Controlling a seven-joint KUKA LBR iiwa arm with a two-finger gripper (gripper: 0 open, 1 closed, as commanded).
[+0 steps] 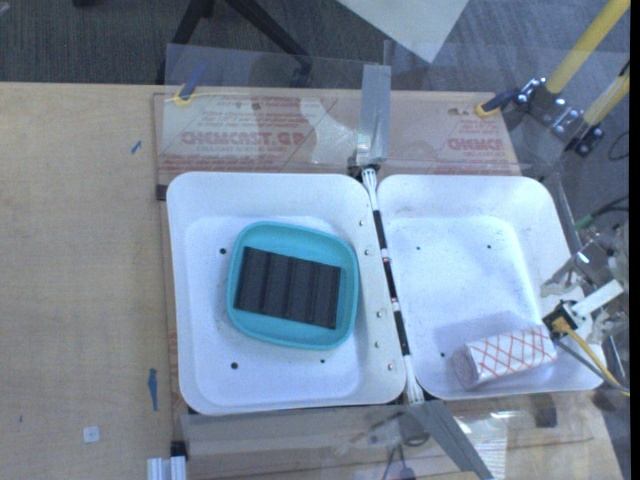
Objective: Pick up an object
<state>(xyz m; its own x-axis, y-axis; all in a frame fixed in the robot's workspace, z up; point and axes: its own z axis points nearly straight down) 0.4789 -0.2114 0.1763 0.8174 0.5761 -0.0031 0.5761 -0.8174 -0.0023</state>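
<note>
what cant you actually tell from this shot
- End effector: cut off by the camera view's right edge; finger state unreadable.
- Red-lattice white roll: what it is, too small to tell.
- Dark ridged insert in the teal tray: material unclear.
- Print on the clear sheet: blurred.

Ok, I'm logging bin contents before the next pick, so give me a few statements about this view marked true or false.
1. The teal tray lies in the left bin. True.
2. The tray holds dark ridged strips. True.
3. The cylinder with the red lattice pattern lies in the left bin. False: it lies in the right bin, near its front right corner.
4. The cylinder stands upright. False: it lies on its side.
</note>
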